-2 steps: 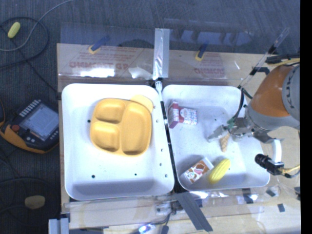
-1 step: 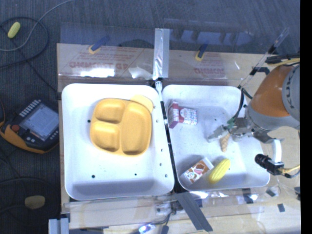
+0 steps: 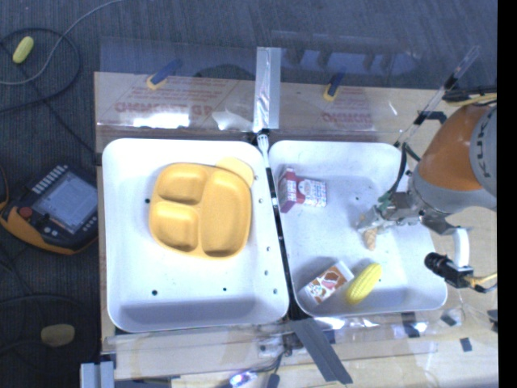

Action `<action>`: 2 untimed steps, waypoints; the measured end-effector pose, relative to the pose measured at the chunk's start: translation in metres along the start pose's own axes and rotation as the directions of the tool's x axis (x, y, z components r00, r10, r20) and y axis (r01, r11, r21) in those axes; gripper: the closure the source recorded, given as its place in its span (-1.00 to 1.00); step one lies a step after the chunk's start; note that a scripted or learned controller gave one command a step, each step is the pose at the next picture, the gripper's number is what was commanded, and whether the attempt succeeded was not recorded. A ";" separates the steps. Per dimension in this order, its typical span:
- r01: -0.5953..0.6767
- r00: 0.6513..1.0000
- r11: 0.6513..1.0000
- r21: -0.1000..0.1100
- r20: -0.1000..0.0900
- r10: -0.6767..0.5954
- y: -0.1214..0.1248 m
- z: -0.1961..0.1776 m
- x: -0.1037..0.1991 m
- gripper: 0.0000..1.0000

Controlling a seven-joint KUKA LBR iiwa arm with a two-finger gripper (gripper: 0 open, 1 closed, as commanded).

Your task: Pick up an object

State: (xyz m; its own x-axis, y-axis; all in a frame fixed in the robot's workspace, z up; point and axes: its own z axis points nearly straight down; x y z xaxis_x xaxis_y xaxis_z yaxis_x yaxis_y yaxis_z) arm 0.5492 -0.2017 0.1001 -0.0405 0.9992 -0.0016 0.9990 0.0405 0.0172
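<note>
Two white bins sit side by side on the desk. Left bin [image 3: 121, 297] carries a yellow divided tray [image 3: 200, 208], with a pale yellow round piece [image 3: 236, 168] tucked at its upper right edge. Right bin [image 3: 347, 156] carries four things: a small carton [image 3: 303, 191] with a dark red and white label near the upper left, a small red and white packet [image 3: 326, 284] near the front wall, a yellow corn cob [image 3: 364, 282] just beside that packet on its right, and a small tan lump [image 3: 371, 237] toward the right side.

Arm [image 3: 456, 156] reaches in from the right, orange band visible. Hand [image 3: 386, 215] sits low over the right bin, just above the tan lump. Cannot tell from this angle whether the hand is apart or together, nor whether it touches the lump. Carton, packet and corn cob lie apart from the hand.
</note>
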 end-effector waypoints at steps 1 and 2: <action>-0.028 1.000 0.999 0.017 0.000 0.028 0.047 -0.112 0.051 1.00; -0.014 1.000 1.000 0.019 0.000 0.014 -0.006 -0.136 0.079 1.00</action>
State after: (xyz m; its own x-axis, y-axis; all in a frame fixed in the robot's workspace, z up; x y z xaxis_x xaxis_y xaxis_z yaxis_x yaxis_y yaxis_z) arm 0.5376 -0.1233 0.2360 -0.0262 0.9997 -0.0016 0.9997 0.0262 -0.0020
